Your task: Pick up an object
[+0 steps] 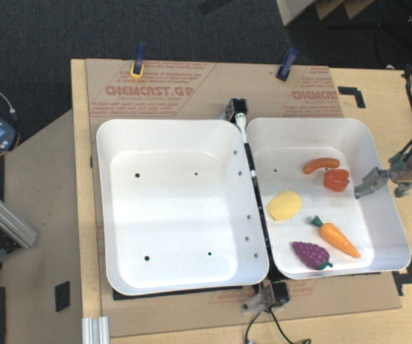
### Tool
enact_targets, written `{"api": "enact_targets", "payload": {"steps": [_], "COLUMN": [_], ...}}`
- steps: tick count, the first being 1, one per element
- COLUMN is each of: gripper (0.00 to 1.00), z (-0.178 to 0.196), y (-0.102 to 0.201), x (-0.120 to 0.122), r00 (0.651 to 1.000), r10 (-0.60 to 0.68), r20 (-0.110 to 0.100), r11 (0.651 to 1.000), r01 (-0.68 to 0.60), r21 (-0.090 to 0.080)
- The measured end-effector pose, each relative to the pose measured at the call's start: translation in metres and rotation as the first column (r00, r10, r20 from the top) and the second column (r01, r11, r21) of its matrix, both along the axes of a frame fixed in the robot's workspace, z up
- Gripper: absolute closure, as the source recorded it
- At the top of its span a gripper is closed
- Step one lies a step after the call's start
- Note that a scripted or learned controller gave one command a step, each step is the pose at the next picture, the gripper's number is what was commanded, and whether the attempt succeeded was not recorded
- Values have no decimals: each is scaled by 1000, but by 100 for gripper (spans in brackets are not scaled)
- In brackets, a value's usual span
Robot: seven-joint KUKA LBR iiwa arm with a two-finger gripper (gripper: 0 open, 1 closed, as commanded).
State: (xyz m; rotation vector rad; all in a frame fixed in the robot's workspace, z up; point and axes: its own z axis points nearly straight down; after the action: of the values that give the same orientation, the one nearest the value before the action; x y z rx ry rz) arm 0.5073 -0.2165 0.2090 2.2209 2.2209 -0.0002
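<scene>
Red pepper (337, 180), toy-sized, sits in the right bin (377, 145) near its far right side, just beside a sausage (321, 165) that lies behind it. It is the item nearest the gripper (375, 181), so the likeliest pick. Judged light, hard plastic, smooth and rounded; could squirt out of a pinch. Best hold looks to be across its middle, with the jaws clear of the sausage.

4 other candidates in the same bin: the sausage, a yellow lemon (284, 206) toward the centre divider, an orange carrot (338, 239) and a purple grape bunch (311, 254) at the near edge. All lie apart from one another. Left bin (120, 149) holds nothing to pick.

Arm enters from the right at the bin's right wall, only its end in frame, cables trailing behind. The gripper hovers just right of the pepper, not touching it, nothing between the fingers. Whether they stand apart or together: cannot tell, too small and dark.
</scene>
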Motion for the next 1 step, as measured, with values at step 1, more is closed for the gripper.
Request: {"api": "enact_targets", "payload": {"steps": [1], "gripper": [0], "z": [-20], "y": [68], "x": [-29], "r00": [1000], "r10": [4], "r20": [-6], "r11": [1000], "r01": [-4], "r21": [5]}}
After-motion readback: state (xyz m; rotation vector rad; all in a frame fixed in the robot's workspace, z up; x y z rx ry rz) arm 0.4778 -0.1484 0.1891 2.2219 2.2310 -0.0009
